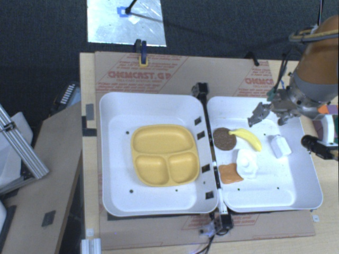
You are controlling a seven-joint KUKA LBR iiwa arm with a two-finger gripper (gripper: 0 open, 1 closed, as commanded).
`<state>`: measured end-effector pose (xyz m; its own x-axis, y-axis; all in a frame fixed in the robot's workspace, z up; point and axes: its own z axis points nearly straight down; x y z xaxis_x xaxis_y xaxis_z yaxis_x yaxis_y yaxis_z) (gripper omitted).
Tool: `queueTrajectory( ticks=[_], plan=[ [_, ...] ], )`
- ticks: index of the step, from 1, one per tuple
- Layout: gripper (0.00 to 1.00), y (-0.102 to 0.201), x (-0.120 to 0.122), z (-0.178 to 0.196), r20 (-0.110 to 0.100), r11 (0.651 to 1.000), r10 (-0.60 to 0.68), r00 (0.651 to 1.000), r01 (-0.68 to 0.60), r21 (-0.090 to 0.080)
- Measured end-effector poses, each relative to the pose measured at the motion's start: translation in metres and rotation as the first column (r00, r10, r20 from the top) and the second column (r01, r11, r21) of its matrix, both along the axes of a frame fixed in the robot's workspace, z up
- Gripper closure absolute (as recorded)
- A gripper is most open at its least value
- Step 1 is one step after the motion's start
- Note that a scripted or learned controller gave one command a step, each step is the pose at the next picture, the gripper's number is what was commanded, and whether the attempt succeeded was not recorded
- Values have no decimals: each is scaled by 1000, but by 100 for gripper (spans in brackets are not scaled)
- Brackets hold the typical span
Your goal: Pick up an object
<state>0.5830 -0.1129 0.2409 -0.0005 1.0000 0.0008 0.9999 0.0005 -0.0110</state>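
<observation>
Step in hand looks like approach, pre-grasp: nothing lifted yet. Hand (270,112) hangs over upper part of right bin (302,194), arm coming in from the right w/ orange band above wrist. Can't tell if hand is open or closed; nothing seen gripped in it.

Candidates all lie in right bin: banana (248,138) just below-left of hand, touching or nearly touching a brown round cookie-like disc (224,139); small white block (279,145) just below hand; lumpy white object (247,163) below banana; orange flat piece (229,173) beside it near the divider.

Left bin (114,194) carries a yellow 3-compartment tray (161,155), well apart from hand.

Next move, prob.: pick one target (banana or white block are nearest), centre over it, descend straight, close. Banana and disc sit close, so risk of nudging both.
</observation>
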Motion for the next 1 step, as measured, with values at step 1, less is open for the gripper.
queueTrajectory(
  ticks=[1],
  plan=[
    [0, 0, 2, 7, 12, 1000, 2, 1000, -2, -1]
  ],
)
